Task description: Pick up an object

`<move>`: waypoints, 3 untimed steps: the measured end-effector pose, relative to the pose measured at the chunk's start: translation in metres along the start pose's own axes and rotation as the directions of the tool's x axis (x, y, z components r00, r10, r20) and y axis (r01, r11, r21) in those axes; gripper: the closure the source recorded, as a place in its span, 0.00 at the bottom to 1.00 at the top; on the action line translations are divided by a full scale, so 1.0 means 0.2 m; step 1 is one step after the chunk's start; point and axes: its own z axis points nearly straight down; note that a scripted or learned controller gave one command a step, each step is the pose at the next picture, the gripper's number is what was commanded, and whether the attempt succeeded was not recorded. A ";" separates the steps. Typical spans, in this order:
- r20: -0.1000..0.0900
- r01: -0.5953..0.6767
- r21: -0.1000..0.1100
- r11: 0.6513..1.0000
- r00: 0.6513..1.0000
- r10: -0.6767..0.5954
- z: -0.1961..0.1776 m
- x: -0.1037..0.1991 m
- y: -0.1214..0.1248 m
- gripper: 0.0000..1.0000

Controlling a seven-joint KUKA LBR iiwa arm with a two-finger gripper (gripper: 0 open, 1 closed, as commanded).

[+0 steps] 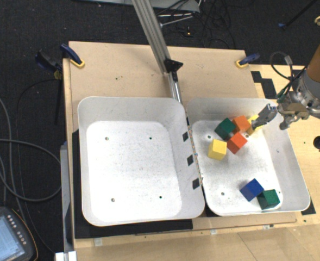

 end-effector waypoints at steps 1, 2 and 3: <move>0.000 0.000 -0.001 1.000 1.000 0.000 0.25 0.03 -0.04 0.00; 0.000 0.003 -0.001 1.000 1.000 -0.003 0.54 0.07 0.00 0.00; 0.002 0.000 -0.009 1.000 1.000 0.000 0.47 0.06 0.00 1.00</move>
